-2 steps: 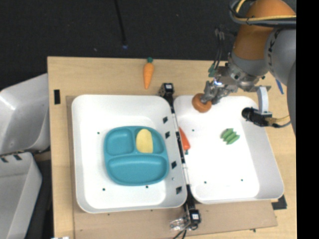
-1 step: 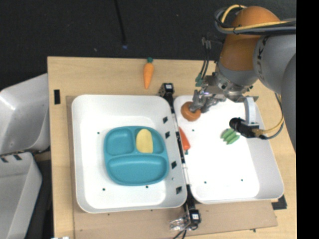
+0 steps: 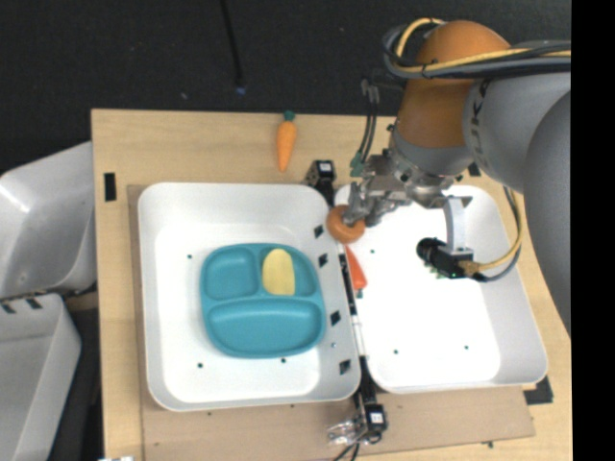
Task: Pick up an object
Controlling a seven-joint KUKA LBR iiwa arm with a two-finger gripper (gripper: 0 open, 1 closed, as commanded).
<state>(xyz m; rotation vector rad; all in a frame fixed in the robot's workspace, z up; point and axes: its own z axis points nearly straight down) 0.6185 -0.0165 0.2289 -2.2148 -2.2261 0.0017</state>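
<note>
My gripper (image 3: 357, 211) hangs over the left rim of the right bin (image 3: 452, 353), under the orange band of the arm. A small round orange object (image 3: 341, 226) lies right at its tip, over the seam between the two bins. I cannot make out whether that object is held or only touched. Just below it, a red-orange elongated piece (image 3: 356, 270) lies along the right bin's left wall.
The left bin (image 3: 173, 353) holds a blue divided plate (image 3: 259, 320) with a yellow item (image 3: 279, 272) in its upper right section. A toy carrot (image 3: 285, 141) lies on the wooden bench behind the bins. A black cable fitting (image 3: 444, 257) hangs over the right bin.
</note>
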